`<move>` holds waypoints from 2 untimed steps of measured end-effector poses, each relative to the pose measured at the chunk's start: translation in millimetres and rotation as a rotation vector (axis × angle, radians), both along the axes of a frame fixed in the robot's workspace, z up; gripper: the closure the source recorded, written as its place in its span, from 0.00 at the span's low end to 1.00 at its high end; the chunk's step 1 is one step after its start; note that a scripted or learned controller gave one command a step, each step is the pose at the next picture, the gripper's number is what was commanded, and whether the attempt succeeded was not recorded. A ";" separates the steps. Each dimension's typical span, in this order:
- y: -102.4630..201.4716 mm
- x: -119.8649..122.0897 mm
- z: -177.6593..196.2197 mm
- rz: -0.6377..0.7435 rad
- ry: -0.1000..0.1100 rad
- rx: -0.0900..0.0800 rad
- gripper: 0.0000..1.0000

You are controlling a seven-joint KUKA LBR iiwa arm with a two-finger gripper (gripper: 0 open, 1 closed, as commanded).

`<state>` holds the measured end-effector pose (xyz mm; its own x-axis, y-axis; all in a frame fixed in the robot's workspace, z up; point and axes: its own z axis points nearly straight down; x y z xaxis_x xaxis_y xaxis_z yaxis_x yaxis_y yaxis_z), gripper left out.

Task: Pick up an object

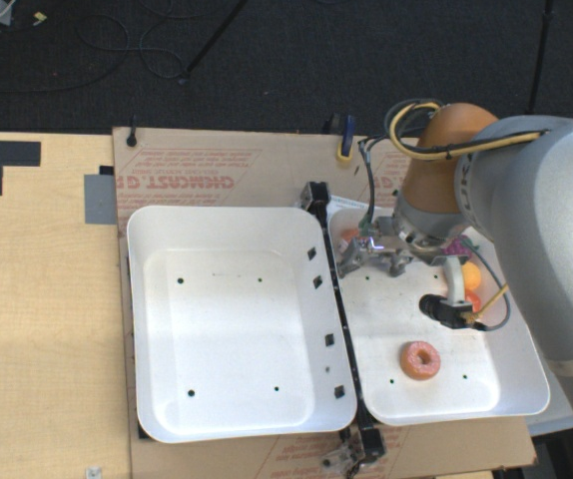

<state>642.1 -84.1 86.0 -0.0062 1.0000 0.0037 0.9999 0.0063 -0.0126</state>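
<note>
Arm [526, 218] reaches over right bin [511, 392] from its right side. Left bin [157, 267] just beside it. End effector [366, 252] low at right bin's upper-left corner; open or closed, can't tell. Pink ring [420, 359] lies in right bin's lower middle, apart from end effector.

A robotics lab: bench [37, 297] with white bins [229, 230], loose cables [157, 38] behind.
</note>
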 end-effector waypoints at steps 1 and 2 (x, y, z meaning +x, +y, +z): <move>-31.8 -72.1 96.4 -0.010 -0.014 -0.005 0.00; -59.2 -7.1 12.8 -0.008 -0.010 -0.003 0.00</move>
<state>635.0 -143.3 98.8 0.0014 1.0000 0.0008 1.0000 -0.0014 -0.0027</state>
